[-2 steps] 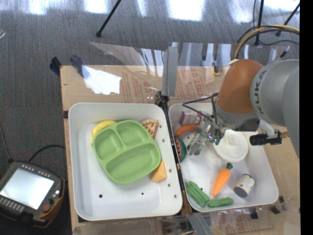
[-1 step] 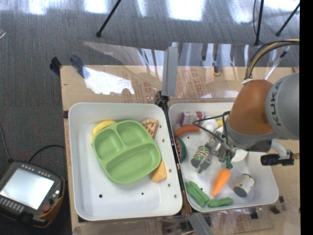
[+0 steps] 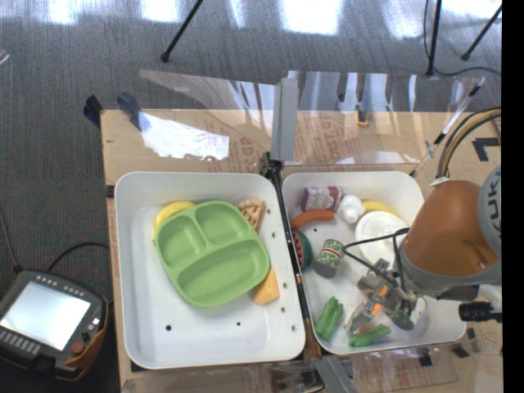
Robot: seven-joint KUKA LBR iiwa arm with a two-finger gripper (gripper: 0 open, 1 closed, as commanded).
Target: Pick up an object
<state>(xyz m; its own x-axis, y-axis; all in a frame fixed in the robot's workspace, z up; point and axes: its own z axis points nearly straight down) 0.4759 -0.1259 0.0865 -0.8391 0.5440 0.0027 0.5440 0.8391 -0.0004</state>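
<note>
Two white bins sit side by side on the surface. Taking the green divided tray (image 3: pixel 213 252) in the left bin (image 3: pixel 139 318) as landmark: a yellow piece (image 3: pixel 169 212) pokes out at its upper left, a pizza slice (image 3: pixel 254 214) at its upper right, an orange wedge (image 3: pixel 268 289) at its lower right. Farther right, in the right bin (image 3: pixel 409 182), lie a white plate (image 3: pixel 378 229), a small can (image 3: pixel 331 256), a sausage (image 3: pixel 312 218) and green pods (image 3: pixel 329 318). The tool (image 3: pixel 385 301) hangs low over the right bin's near side, beside a green pod (image 3: pixel 370 335); whether its fingers hold anything cannot be told.
</note>
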